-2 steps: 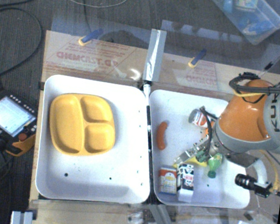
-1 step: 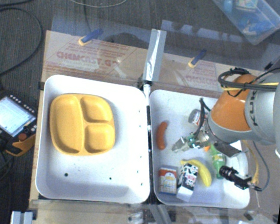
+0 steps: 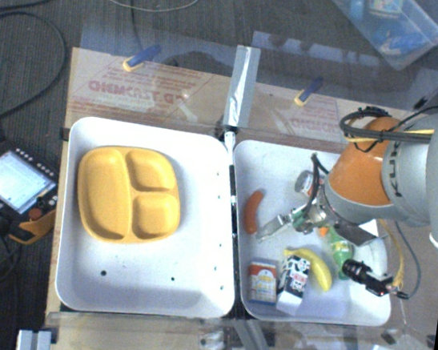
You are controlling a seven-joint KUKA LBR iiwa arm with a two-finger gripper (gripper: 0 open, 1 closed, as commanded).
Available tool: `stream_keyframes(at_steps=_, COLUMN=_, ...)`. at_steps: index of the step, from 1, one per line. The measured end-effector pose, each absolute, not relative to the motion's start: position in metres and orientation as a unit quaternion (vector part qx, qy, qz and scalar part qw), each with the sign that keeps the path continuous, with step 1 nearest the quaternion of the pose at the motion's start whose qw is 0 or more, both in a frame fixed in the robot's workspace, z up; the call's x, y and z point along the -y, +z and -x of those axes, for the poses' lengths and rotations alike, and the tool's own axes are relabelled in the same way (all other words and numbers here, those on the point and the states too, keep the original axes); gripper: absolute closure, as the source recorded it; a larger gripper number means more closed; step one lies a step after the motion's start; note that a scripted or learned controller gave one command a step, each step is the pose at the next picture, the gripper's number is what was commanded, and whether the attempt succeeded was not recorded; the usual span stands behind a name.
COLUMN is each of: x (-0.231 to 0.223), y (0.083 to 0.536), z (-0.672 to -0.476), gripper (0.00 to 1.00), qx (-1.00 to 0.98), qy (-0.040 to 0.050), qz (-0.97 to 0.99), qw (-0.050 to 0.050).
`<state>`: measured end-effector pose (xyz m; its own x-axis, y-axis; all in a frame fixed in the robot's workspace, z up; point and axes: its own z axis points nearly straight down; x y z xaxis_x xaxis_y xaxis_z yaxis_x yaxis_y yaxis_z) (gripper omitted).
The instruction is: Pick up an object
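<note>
Nothing lifted yet, judging by the lie of things. Claw (image 3: 277, 224) low inside the right bin (image 3: 281, 161), thin metal fingers (image 3: 264, 230) splayed apart and reaching toward the red sausage (image 3: 253, 210); nothing between them. Tips just beside the sausage's lower end, possibly touching it; too fine to tell. Sausage flat on the bin floor near the left wall, likely the target, though the task names no particular object. Left to do: close on something, raise it clear of the bin.

Other candidates in the same bin: a yellow banana (image 3: 316, 268) near the middle, a small cow-print carton (image 3: 295, 275) just beside it, a red-and-white carton (image 3: 263, 281) next to that along the front wall, a green item (image 3: 341, 250) partly hidden under the wrist. Crowded toward the front; sausage well apart from that cluster, so freer to grasp.

Left bin (image 3: 92, 274) bearing a yellow divided tray (image 3: 129, 193), three compartments, upside facing up. Both bins on a bench (image 3: 158, 89) with a brown board behind them and clear sheeting taped at the back. Dark carpeted floor (image 3: 24, 62) around, cables trailing across it, a handheld control pendant (image 3: 8, 189) lying left of the bench, a clear plastic tub (image 3: 402, 22) at the far top.
</note>
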<state>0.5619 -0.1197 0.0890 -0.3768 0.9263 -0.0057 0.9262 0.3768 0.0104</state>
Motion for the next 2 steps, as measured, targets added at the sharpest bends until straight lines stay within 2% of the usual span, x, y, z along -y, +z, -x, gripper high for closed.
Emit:
stream_keyframes(at_steps=1, x=0.1453, y=0.0891, z=-0.5152, gripper=0.00, qx=-0.842, qy=0.0015, qz=-0.539, qw=0.007)
stream_keyframes(at_steps=2, x=0.1443, y=0.0986, z=-0.5171, gripper=1.00, qx=-0.842, qy=0.0031, qz=-0.539, qw=0.007)
